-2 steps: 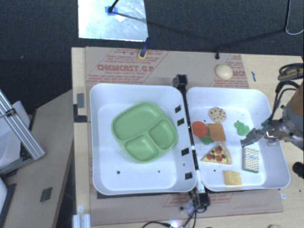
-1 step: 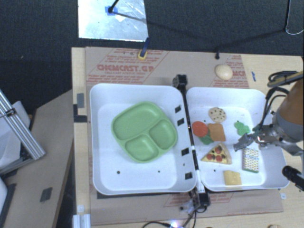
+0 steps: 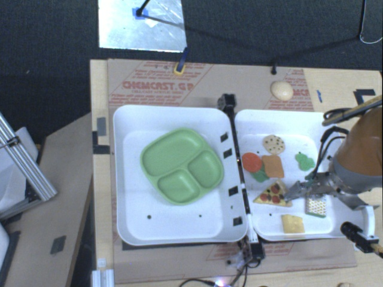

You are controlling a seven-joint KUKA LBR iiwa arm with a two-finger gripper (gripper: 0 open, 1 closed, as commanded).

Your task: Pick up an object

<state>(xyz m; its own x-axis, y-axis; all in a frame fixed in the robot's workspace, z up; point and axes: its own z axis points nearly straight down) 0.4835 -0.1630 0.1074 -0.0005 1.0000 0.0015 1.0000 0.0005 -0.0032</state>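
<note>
Gripper (image 3: 297, 190) low in right bin (image 3: 311, 119), beside pizza slice (image 3: 272, 195), finger spread impossible to tell

Arm (image 3: 359, 154) cropped at right edge.

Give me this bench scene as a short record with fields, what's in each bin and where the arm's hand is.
left bin: holds a green divided tray
right bin: toy food, namely a cookie, tomato slice, orange cracker, green piece, pizza slice, waffle piece, yellow cheese square
arm: reaches in from the right, over the right bin
hand: low, beside the pizza slice; grasp not discernible
outside bins: a pale egg-like object behind the right bin
</note>
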